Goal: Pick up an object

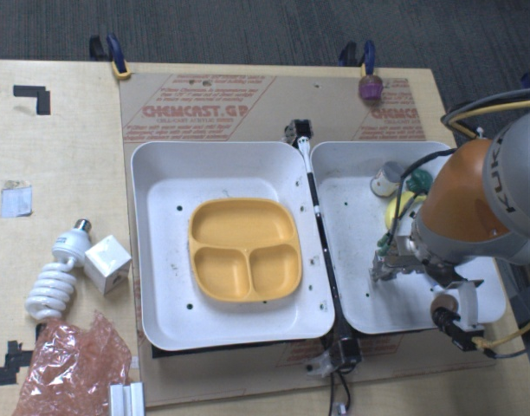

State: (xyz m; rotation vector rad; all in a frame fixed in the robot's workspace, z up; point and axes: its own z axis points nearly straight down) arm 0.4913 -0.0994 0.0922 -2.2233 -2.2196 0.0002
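The bench (57, 172) is a pale wood board, and a brown sheet (204, 102) is clamped on it at the back, I think so that the bins do not slide. On this sheet stand two white bins, touching along a middle edge.

The left bin (152, 232) holds one yellow plate (245, 250) with three compartments, lying flat near the middle.

The arm (473, 206) comes from the right and hangs over the right bin (347, 232), so it covers much of what lies there. Its gripper (388, 267) is low, near the floor of this bin, pointing down. It is too small and too mixed with cables for me to tell how wide it stands, and I see nothing between its tips.

The objects to pick are probably those at the back of the right bin: a small white round thing (384, 181), then something yellow (402, 204) and something green (419, 180), both half hidden under the arm. The gripper is in front of them, not on them, so in my judgement no pick is made yet.

Left of the bins, outside of reach, lie a pink bag (70, 367), a spiral bulb (57, 277) and a white cube (107, 263). A purple ball (371, 86) sits by the back clamp.
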